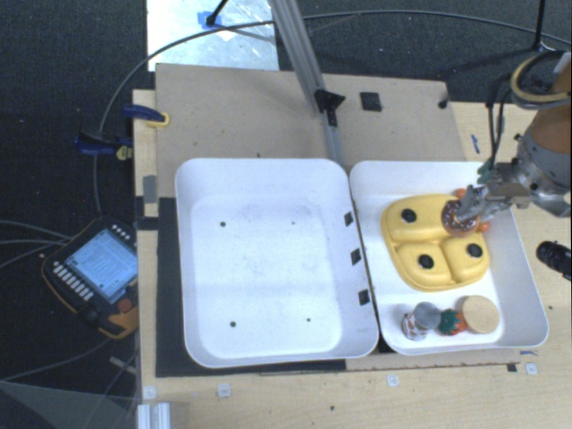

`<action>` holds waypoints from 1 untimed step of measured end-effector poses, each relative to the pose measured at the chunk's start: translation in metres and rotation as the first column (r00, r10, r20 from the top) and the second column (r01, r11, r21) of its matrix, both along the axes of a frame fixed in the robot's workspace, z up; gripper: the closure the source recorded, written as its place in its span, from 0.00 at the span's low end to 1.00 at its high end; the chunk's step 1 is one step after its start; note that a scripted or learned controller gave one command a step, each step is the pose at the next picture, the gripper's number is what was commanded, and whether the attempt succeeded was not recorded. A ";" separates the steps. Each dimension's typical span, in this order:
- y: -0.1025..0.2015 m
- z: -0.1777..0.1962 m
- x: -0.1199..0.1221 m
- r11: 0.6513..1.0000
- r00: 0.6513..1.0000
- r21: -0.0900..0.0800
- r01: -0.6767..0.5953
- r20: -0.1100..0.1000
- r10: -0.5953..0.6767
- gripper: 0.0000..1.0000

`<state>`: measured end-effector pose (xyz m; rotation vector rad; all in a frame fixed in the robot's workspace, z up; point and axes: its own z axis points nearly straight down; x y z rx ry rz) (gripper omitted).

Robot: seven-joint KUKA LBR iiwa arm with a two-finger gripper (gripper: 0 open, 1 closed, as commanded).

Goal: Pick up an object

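Observation:
In the right bin (pixel 529 304) lies a large yellow three-lobed piece (pixel 431 247) with a black dot on each lobe. My gripper (pixel 465 211) reaches in from the right and sits low over the piece's upper right lobe, at or just above its surface. A small dark reddish patch shows at the gripper's tip; I cannot tell whether it is an object or part of the tool. Along the bin's front edge lie a tan round disc (pixel 481 314), a small green and red item (pixel 450 323) and a grey and red item (pixel 418 320).
The left bin (pixel 189 239) stands beside the right one, with black clips along the shared rim (pixel 356 256). A slanted metal pole (pixel 299 47) rises behind the bins. A teach pendant (pixel 94 271) lies off the bench at the left.

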<state>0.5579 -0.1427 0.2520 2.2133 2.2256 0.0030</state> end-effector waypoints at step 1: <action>0.056 0.003 -0.014 1.000 1.000 0.002 -0.004 -0.002 0.004 1.00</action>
